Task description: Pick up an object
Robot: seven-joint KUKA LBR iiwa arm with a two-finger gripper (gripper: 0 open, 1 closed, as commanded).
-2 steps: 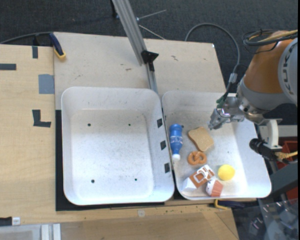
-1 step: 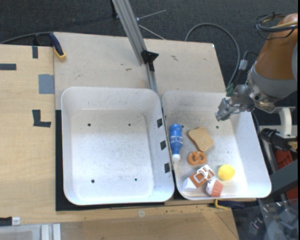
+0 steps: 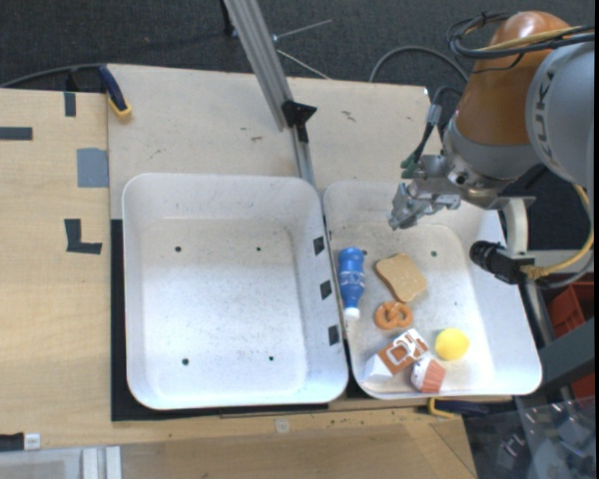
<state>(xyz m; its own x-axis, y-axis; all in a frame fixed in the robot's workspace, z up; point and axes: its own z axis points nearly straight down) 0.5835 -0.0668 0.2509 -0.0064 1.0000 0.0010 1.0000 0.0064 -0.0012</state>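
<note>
The right bin (image 3: 499, 362) holds a blue bottle (image 3: 350, 277) lying along its left wall, a tan bread slice (image 3: 402, 276), an orange pretzel (image 3: 392, 315), a yellow ball (image 3: 452, 343) and an orange-and-white carton (image 3: 409, 357) at the front. My gripper (image 3: 407, 214) hangs over the far part of this bin, above and just behind the bread slice. Nothing shows between its fingers.
The left bin (image 3: 140, 267) lies beside the right one, with small dark specks on its floor. A slanted metal pole (image 3: 270, 68) crosses the bench behind the bins. A yellow-and-blue clamp (image 3: 115, 93) sits at the bench's far left corner.
</note>
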